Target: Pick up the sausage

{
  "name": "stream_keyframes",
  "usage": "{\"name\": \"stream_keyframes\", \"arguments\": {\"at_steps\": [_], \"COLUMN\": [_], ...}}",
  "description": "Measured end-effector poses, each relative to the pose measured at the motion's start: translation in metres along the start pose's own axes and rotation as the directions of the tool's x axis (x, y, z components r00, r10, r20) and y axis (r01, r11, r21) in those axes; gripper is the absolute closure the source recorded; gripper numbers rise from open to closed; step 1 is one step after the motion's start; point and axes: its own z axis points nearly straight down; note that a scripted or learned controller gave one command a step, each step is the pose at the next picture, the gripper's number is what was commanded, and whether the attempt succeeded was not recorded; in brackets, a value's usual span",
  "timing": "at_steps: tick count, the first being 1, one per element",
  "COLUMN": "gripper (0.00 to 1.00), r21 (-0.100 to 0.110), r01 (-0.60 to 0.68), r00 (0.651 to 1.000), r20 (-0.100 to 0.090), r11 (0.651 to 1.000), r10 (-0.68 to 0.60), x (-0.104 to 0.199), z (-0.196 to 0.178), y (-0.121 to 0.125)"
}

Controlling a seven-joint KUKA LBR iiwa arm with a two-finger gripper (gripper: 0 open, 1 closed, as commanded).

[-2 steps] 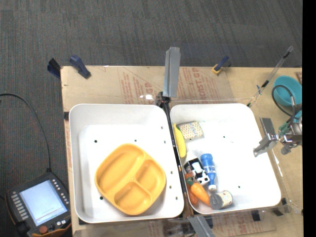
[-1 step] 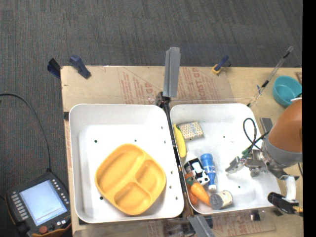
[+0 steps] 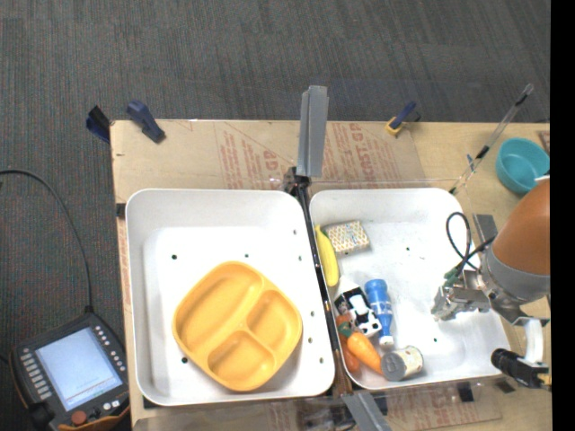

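A small reddish-brown piece (image 3: 345, 330), possibly the sausage, lies by the right bin's left wall, wedged between a black-and-white toy (image 3: 356, 308) and an orange carrot (image 3: 363, 352); most of it is hidden. My gripper (image 3: 449, 302) hangs over the right part of the right bin (image 3: 422, 206), well to the right of that cluster. I see nothing between its tips.
The right bin also holds a yellow banana (image 3: 329, 259), a checkered sponge (image 3: 347, 236), a blue bottle (image 3: 377, 305) and a grey can (image 3: 402, 364). A yellow divided plate (image 3: 237, 325) lies in the left bin (image 3: 153, 241). A teal bowl (image 3: 522, 164) sits at the far right.
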Motion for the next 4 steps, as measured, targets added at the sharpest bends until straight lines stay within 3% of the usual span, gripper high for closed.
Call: {"name": "stream_keyframes", "arguments": {"at_steps": [1, 2, 3, 4], "gripper": [1.0, 1.0, 1.0, 1.0], "r21": [-0.006, -0.007, -0.003, -0.006], "r01": [-0.247, -0.331, -0.557, -0.535], "r00": [0.969, 0.944, 0.83, 0.845], "r20": [0.004, 0.004, 0.004, 0.003], "r11": [0.969, 0.944, 0.83, 0.845], "r10": [0.247, 0.331, 0.557, 0.535], "x": [0.055, 0.095, 0.063, 0.114], "z": [-0.063, -0.166, -0.045, -0.132], "y": [0.042, 0.068, 0.03, 0.076]}}
